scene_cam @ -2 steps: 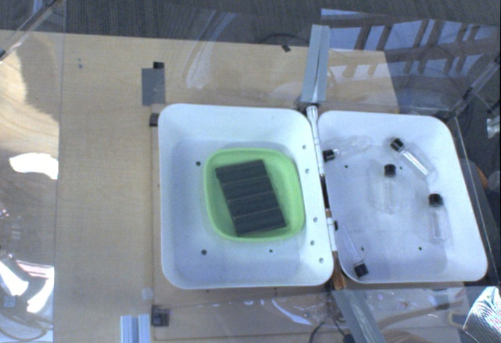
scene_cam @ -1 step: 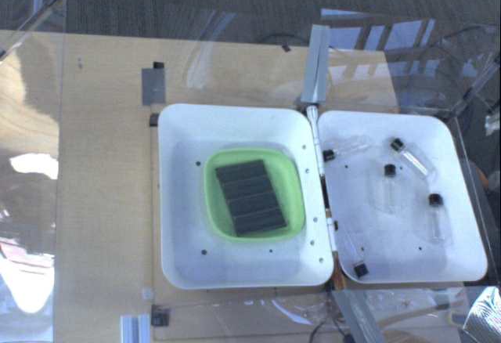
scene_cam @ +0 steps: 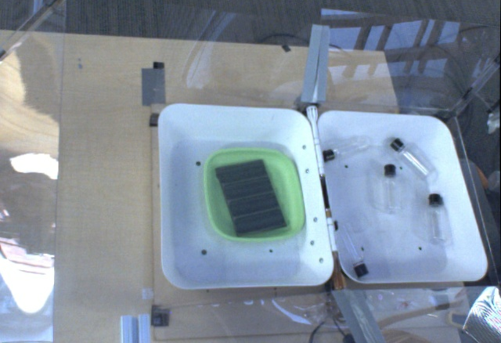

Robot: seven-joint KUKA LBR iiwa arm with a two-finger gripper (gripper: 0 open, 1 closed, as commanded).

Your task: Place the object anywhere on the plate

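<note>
Worktop [scene_cam: 94,177] is bare wood at 9 o'clock of the bins, wide open room there. Two bins sit side by side, rims touching along the centre seam. A grey metal bar [scene_cam: 316,67] runs up from the seam toward 12 o'clock, and a small grey bracket [scene_cam: 153,84] sits on the worktop at 11 o'clock of the left bin [scene_cam: 168,255]. Pincer state: cannot tell. The left bin holds a green plate [scene_cam: 213,177] near its middle, with white floor free all round it, most at 6 and 9 o'clock. The block [scene_cam: 250,197], dark grey and ridged, lies flat on the plate, long side tilted toward 11 o'clock, inside the plate's rim with green showing on every side. The right bin [scene_cam: 462,255] holds five clear vials with black caps, scattered and mostly apart: one [scene_cam: 348,147] at 10 o'clock by the seam, one [scene_cam: 411,159] at 12 o'clock lying slantwise, one [scene_cam: 390,189] near the middle just below it, one [scene_cam: 438,220] at 3 o'clock, one [scene_cam: 351,251] at 7 o'clock close to the seam wall. That bin's floor is open at 5 o'clock.
</note>
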